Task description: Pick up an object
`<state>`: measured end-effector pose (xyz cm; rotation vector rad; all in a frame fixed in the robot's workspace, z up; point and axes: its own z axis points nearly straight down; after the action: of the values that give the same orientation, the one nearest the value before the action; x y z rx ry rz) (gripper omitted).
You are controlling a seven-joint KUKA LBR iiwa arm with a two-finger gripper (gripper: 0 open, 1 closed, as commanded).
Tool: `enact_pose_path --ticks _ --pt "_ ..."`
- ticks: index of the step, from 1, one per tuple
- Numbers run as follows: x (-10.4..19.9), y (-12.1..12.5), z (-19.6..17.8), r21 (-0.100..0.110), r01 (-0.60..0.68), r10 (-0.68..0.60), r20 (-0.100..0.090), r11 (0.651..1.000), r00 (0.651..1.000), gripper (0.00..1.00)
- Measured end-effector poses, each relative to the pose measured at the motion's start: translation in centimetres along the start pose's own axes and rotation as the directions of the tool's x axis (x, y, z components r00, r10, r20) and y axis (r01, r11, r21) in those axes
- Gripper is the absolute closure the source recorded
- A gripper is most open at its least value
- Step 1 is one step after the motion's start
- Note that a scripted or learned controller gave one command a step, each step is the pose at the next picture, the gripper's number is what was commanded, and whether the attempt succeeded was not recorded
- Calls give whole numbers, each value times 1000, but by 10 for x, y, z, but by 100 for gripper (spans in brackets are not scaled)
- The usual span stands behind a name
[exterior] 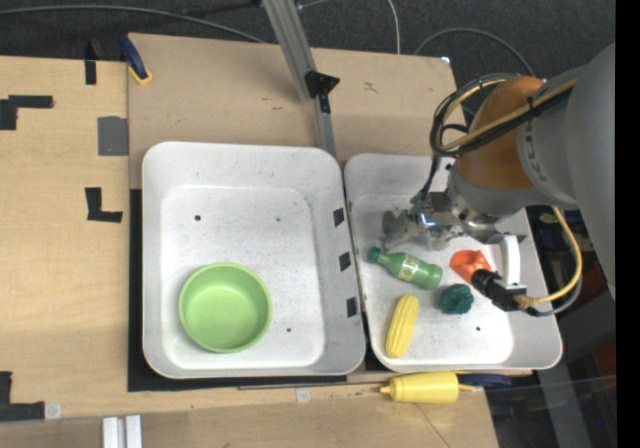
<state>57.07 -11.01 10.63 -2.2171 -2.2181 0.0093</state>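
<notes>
Grey arm with its orange band reaching down into the right-hand white bin [540,341], fingers [412,223] low over the bin floor.

From where I stand the metal fingers sit at the upper middle of that bin, just above the green plastic bottle [408,268], which lies on its side; whether they are parted or closed I cannot tell, and nothing shows between them. Below the bottle lies a yellow corn cob [401,325], and beside it a small dark green lump [456,299]. An orange piece [468,262] lies just under the wrist. The left white bin [160,176] holds a round lime-green bowl [225,307] in its near corner. A yellow bottle-shaped thing [425,389] lies on the counter [60,316], just outside the right bin's front rim.
</notes>
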Motion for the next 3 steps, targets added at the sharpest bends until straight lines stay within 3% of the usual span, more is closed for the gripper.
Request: enact_pose_path --ticks 1,3 --pt "1 1 -13 -4 3 -3 -1 1000 1000 100" --pt "-1 4 -129 -12 1 -1 1 1000 1000 100"
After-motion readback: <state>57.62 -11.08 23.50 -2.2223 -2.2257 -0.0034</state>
